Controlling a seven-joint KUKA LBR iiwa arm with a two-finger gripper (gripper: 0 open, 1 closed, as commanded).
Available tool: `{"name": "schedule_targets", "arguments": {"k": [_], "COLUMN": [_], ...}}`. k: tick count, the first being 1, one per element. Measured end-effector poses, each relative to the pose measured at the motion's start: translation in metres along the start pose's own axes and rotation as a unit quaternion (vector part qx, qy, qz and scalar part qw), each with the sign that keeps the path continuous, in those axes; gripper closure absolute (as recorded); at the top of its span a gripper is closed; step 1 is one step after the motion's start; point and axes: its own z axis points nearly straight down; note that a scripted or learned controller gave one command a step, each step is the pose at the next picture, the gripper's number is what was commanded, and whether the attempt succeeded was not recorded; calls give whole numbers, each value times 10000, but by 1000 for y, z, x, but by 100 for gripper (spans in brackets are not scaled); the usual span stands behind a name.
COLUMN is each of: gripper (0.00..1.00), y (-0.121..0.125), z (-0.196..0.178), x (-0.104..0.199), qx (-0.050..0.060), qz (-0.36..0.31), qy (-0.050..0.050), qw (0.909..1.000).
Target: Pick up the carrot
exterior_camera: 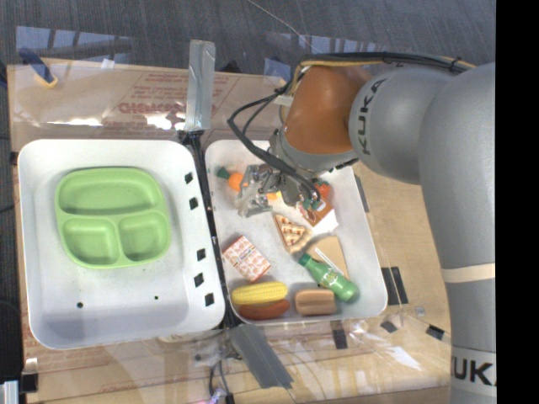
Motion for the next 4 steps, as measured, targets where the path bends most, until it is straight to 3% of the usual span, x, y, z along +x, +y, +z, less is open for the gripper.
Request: {"name": "schedule_targets", "arguments": {"k": [1, 2, 3, 4], "gripper": [100, 100, 100, 100], "y": [25, -48, -115, -114], "z": [-173, -223, -307, -377], "x": [26, 25, 1, -21], "qx": [12, 12, 19, 2], "qz": [83, -497, -1132, -2540], "qy": [-27, 9, 0, 6], "qw": [10000, 9988, 9936, 9672]}}
